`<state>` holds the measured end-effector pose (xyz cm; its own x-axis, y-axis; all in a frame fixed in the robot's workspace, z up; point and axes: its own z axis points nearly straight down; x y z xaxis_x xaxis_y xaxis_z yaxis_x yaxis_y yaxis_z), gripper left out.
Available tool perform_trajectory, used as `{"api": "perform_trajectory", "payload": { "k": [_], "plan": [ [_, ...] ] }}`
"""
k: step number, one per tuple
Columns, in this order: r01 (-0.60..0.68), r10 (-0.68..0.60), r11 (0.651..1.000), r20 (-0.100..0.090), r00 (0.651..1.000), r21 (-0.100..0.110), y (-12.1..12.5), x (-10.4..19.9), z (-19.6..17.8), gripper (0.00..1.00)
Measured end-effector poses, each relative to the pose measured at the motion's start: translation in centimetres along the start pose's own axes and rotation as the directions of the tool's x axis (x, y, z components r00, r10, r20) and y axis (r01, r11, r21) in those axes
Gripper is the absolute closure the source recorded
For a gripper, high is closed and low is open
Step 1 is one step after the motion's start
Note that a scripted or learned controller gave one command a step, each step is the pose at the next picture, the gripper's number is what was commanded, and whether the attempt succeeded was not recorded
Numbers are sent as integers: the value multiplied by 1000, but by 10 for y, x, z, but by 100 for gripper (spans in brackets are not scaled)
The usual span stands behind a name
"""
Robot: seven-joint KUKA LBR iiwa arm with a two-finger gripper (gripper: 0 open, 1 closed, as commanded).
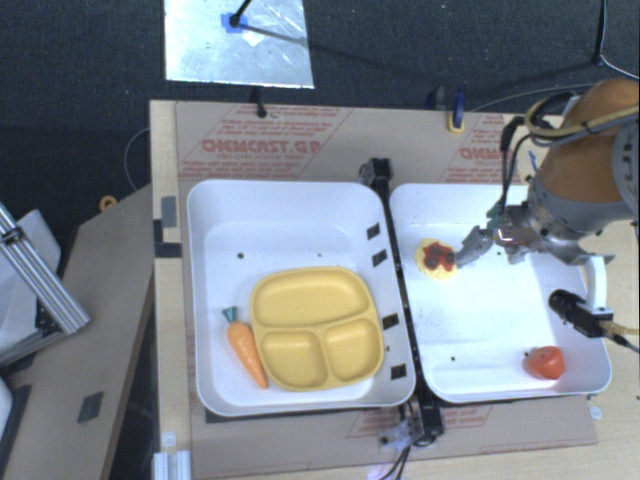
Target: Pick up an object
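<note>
The fingers (470, 247) were down in the right bin (500, 363), tips pointing toward the camera's left — and right at those tips sat the small yellow-and-red toy (436, 258), a flat roundish piece with a dark red top. From my seat I couldn't tell whether the fingers were apart or together; they read as one grey wedge at this slant, and I saw nothing clamped between them. The toy lay just beside the tips, on their left and a shade lower in the picture, close to the bin's inner wall. Touching or barely apart — I couldn't tell which.

That was the relation I cared about: the target lay along the line the fingers pointed, not under them. It looked near-round, so I judged no long axis mattered much for the approach.

Further out, a red tomato-like piece (544, 363) rested near the right bin's front corner, well apart from the fingers. Over in the left bin (240, 218) lay a yellow divided tray (315, 326) with a carrot (245, 350) against its left edge — both well out of reach of this move, I reckoned.
</note>
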<state>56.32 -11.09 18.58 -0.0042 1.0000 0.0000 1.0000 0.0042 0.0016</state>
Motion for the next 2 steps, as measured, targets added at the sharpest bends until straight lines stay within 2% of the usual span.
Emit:
{"api": "perform_trajectory", "payload": {
  "k": [2],
  "plan": [
    [-3, 3, 1000, -1, 1000, 4, 4, 1, 94, 0]
  ]
}}
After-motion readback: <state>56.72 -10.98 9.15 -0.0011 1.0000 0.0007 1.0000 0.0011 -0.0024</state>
